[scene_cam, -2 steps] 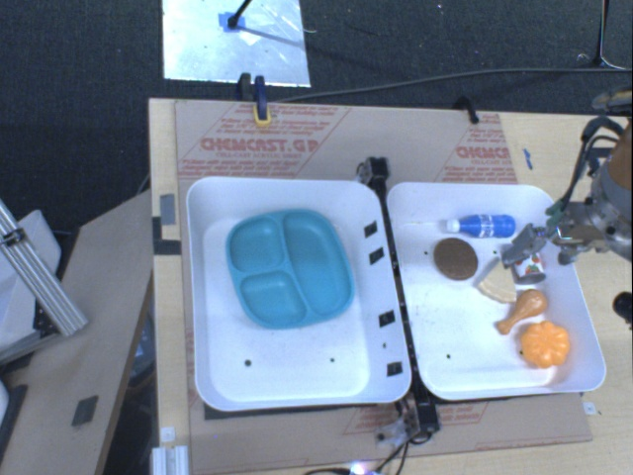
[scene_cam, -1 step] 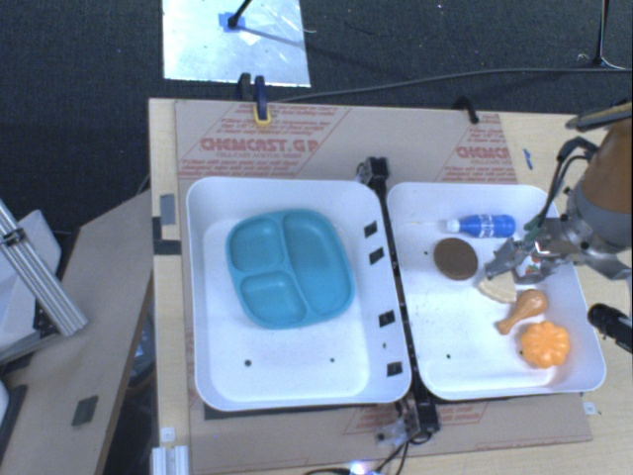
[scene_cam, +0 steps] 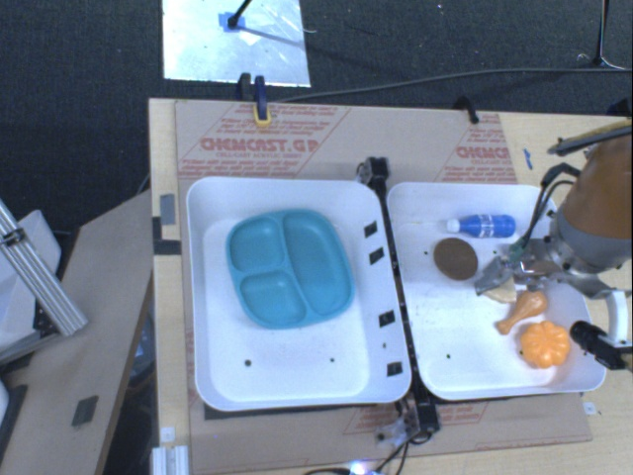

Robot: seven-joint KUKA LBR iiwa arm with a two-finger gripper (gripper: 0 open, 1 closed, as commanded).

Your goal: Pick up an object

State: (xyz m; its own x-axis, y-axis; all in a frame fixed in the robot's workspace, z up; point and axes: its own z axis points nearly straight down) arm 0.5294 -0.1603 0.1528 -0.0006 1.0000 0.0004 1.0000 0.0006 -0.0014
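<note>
Start with the two shallow white plastic bins set side by side on your bench: the left bin (scene_cam: 213, 295) holds just one big item, a teal moulded plastic plate with three compartments (scene_cam: 291, 267), lying flat near the middle, well apart from anything the arm is working on. The right bin (scene_cam: 440, 364) is where your pickable clutter sits, so that is where the grey arm with its orange band (scene_cam: 598, 201) reaches in from the right edge and hangs low over the bin floor. Its two-finger gripper (scene_cam: 506, 273) is down among the small things, but you cannot tell from this slanted view whether it is spread or closed, and nothing can be seen caught in it, so don't count a grasp. Next in size, the orange pumpkin-shaped toy (scene_cam: 545, 344) lies near the bin's front right corner. The brown round flat disc (scene_cam: 456, 259) lies just to the left of the gripper, near it. The blue-and-white small plastic bottle (scene_cam: 482, 226) lies on its side toward the back wall. The tan toy drumstick (scene_cam: 522, 312) lies tilted just below the gripper, probably the closest candidate for your pick, along with the disc.
</note>
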